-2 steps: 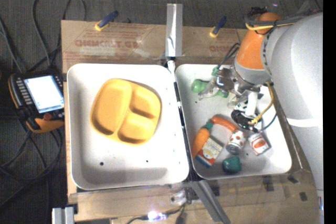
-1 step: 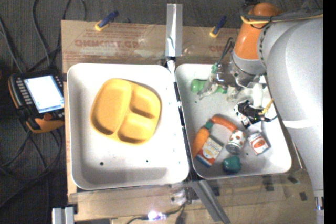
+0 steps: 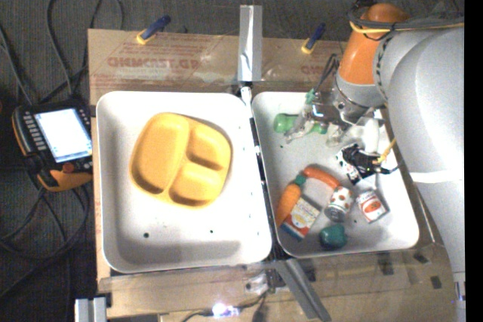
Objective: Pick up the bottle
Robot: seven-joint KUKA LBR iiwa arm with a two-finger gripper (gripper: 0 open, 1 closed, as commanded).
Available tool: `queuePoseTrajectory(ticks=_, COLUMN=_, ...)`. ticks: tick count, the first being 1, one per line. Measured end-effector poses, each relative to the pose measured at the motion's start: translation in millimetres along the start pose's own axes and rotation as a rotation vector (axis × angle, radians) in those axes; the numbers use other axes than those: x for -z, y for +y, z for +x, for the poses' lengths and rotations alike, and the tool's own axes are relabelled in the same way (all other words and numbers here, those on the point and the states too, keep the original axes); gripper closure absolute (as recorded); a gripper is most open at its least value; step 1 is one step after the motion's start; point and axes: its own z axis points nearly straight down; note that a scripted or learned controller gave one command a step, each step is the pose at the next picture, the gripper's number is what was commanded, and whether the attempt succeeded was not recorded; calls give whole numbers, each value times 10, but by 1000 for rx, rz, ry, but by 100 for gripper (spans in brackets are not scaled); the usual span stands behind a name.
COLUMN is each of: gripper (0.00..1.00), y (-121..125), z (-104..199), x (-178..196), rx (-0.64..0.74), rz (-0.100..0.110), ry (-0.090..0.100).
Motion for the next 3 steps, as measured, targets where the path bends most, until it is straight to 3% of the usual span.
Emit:
queuePoseTrajectory(ticks=1, gripper=0, y=-25, z=13, x=38, rx=-3, rz=-7, ry=-6)
queuePoseTrajectory(ticks=2, gripper=0, y=-227, z=-41, x=489, rx=-74, rz=-64, ry=0)
queuePoseTrajectory(ticks=3, gripper=0, y=92, z=248, x=269, rx=24, rz=-90, ry=-10)
